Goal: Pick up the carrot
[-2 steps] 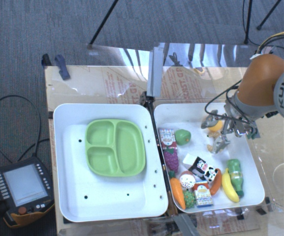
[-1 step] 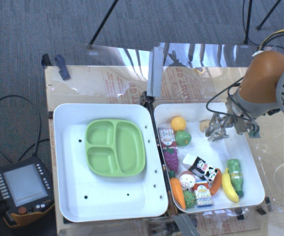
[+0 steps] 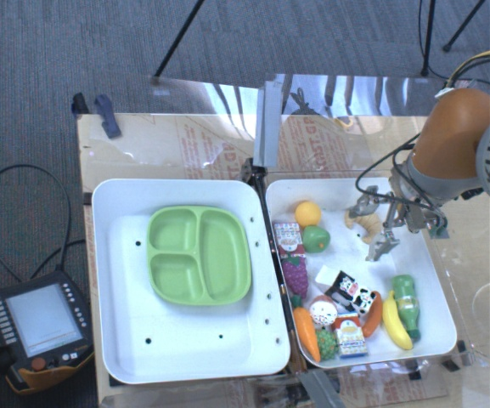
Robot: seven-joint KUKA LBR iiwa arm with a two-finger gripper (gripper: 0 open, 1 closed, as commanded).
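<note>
Gripper [image 3: 385, 228]: I am hovering over the right bin's [image 3: 442, 291] upper half, fingers apart, gripping nothing.
Carrot [image 3: 306, 333]: it is lying at the bin's lower left edge, well away from me.
Crowding risk: a white ball [image 3: 323, 313] and small carton [image 3: 351, 334] are pressing close; I am likely nudging them.
Wall risk: the rim is blocking one finger's descent.
</note>
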